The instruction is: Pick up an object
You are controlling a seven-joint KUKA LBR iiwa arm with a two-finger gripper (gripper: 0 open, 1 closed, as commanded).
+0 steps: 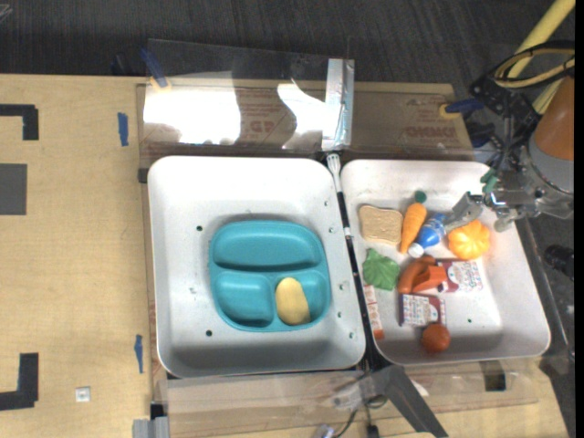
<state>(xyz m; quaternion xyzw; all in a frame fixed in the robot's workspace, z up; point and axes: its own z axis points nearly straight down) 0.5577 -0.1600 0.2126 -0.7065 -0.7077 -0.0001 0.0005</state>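
Your gripper [470,210] hangs over the right bin [525,322] beside the orange fruit [469,241], though I can't tell how its jaws stand, and with the bottle [427,237] and carrot [412,224] crowded close, you may snag or nudge a neighbour instead.

Dark carpeted floor [274,7] beyond bench; tan bench top [64,245]; blue tape marks [122,128]; glare on clear sheet [237,108].

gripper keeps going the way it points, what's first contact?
Probably the orange fruit: the gripper reaches in from the right over the right bin, tips just above it. The blue-and-white bottle sits beside it. Depth is unclear.
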